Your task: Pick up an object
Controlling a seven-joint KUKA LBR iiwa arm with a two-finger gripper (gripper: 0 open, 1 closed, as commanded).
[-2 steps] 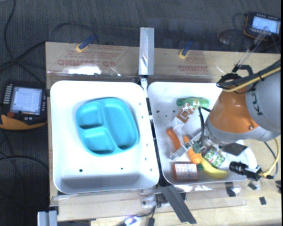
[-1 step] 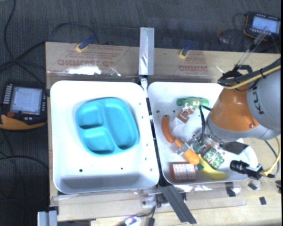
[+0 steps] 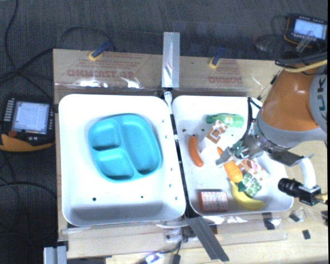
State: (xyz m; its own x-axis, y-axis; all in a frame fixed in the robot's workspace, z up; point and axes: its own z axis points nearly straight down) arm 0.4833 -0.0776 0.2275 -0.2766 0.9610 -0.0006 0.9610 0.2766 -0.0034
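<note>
You see the gripper [image 3: 235, 153] low in the right bin [image 3: 181, 142], over the toy pile by the orange piece [image 3: 233, 171] and banana [image 3: 247, 199]. Nothing is visibly lifted; the pick is not yet done. Whether the fingers are released or clenched, you cannot tell: clutter blurs them. The blue tray [image 3: 124, 146] sits in the left bin [image 3: 71, 202].

Your left bin [image 3: 71, 202]: blue divided tray [image 3: 124, 146] sits inside. Teach pendant [image 3: 25, 122] on floor at left, cables trailing. Second pendant [image 3: 306, 29] top right. Yellow clamps [image 3: 100, 50] along tabletop's back edge.
</note>
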